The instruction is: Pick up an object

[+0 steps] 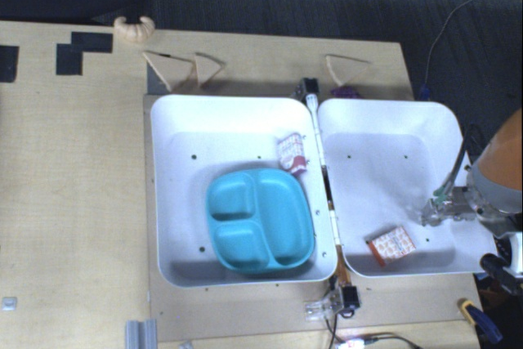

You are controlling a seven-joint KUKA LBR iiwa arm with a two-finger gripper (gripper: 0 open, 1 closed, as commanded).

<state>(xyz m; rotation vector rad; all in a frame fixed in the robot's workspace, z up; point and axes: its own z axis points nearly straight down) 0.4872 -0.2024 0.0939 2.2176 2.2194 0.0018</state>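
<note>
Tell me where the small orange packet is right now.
In the camera view, the small orange packet lies flat in the right bin, near its front wall, just left of the gripper and apart from it.

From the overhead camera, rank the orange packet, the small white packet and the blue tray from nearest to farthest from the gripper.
From the gripper, in the right bin:
1. Orange packet, same bin, just below-left of it.
2. Small white packet, left bin, by the divider.
3. Blue tray, left bin's middle.

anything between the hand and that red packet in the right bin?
Nothing visible. The hand sits in the right bin, just right of and above the red packet, with bare bin floor between them.
</note>
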